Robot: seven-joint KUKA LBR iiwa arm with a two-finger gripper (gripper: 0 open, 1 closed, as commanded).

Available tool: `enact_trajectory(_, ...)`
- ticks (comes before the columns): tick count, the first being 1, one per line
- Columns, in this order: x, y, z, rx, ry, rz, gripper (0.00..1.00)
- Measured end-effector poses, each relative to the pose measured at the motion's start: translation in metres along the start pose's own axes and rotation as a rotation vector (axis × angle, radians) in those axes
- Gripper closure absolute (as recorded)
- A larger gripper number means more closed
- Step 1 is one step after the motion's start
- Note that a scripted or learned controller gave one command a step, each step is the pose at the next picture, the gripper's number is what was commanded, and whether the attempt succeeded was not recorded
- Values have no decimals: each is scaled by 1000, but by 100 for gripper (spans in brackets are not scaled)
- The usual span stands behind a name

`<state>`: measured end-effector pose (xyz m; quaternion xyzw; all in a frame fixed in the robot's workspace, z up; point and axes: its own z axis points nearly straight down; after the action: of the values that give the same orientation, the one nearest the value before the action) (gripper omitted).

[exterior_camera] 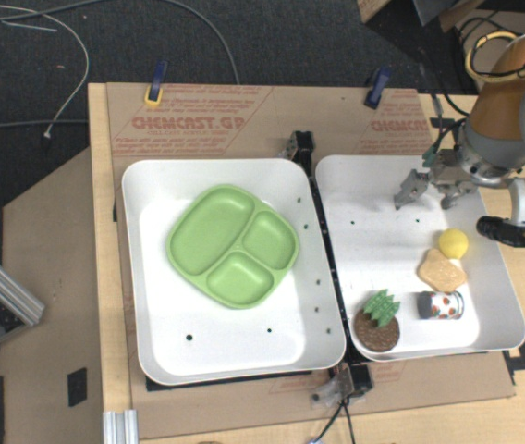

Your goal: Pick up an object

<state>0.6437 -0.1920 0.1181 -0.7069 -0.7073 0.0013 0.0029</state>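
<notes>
Near edge of the counter [244,410]: brown cardboard sheet under two shallow white bins, side by side.

Right bin [373,248], near edge — a small potted plant [379,322], green leaves over a round brown pot, sits at the near left corner. Just right of it, a small can [442,305] lying on its side, white with red spots and a dark end. Beyond the can, touching or nearly so, a tan bread-like piece [441,271]; against its far side a yellow ball [453,242]. All four cluster in the near right part of that bin.

Left bin [152,340]: a green divided plate [233,245] with three compartments, turned at an angle, roughly centred. Nothing in its compartments.

Farther back in the right bin, near its far right corner — the gripper [428,189]. Fingers spread wide, pointing down toward the bin floor, nothing between them. It is well apart from the object cluster. Grey arm with orange band [503,95] rises from it at the right.

Far edge of the counter: two blue clamps [157,81] on the cardboard. Dark floor beyond, with loose cables [68,35].
</notes>
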Motion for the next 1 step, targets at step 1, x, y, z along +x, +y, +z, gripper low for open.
enact_trajectory(1,1,0,35,-2,-1,-1,0)
